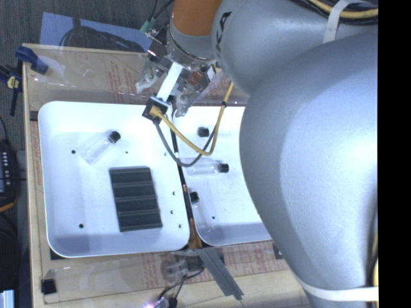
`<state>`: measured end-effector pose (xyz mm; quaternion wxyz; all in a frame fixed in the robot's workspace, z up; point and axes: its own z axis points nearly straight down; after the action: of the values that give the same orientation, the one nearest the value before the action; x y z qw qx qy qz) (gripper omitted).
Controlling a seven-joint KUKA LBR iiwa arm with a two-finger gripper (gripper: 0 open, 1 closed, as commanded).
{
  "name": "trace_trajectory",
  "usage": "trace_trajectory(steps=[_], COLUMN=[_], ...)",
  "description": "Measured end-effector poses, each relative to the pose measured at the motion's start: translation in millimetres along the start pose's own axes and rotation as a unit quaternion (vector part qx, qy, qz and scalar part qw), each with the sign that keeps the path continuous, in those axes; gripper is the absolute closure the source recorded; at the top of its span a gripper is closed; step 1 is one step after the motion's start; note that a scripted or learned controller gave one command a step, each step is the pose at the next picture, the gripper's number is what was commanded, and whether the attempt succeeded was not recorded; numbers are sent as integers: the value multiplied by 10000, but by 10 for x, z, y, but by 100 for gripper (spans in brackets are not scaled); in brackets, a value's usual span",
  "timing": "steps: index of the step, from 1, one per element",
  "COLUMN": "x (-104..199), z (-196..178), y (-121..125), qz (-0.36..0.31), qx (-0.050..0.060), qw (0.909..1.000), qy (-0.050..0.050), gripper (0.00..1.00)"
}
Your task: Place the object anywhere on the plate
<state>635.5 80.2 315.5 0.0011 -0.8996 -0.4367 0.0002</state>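
Clear plastic vial with a black cap (101, 145) lies on its side in the left-hand white bin (48, 172), up in the far-left part of the floor, its cap end pointing toward the far right. It is off the dark grey ribbed rectangular plate (135, 199), with a strip of bare white floor between the two. That plate lies flat in the same bin, nearer the front and a touch right of centre, its long side running front to back.

Up top, the two-finger gripper (174, 87) hangs over the far rim, right about where the two bins meet, well apart from both vial and plate. Apart or together? From this angle one cannot tell. The grey arm with its orange band (192, 5) sweeps in from the right, big in the view, and covers much of the right-hand white bin (225, 236).

In what shows of that bin, a second clear vial (209, 168) lies on its side, black cap toward the right. A third clear vial (196, 212) lies close along the bin's left wall, black cap at its far end. A small round black cap (203, 132) sits alone toward the far side.

Below it all is the tan printed bench board (115, 262), and a blue sheet (58, 27) lies beyond the far-left corner.
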Motion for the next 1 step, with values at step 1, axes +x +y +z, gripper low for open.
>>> trace_trajectory(steps=[1], x=[434], z=[1343], y=[-898], qz=[1124], qx=[22], qw=[9937], qy=[-30], gripper=[0])
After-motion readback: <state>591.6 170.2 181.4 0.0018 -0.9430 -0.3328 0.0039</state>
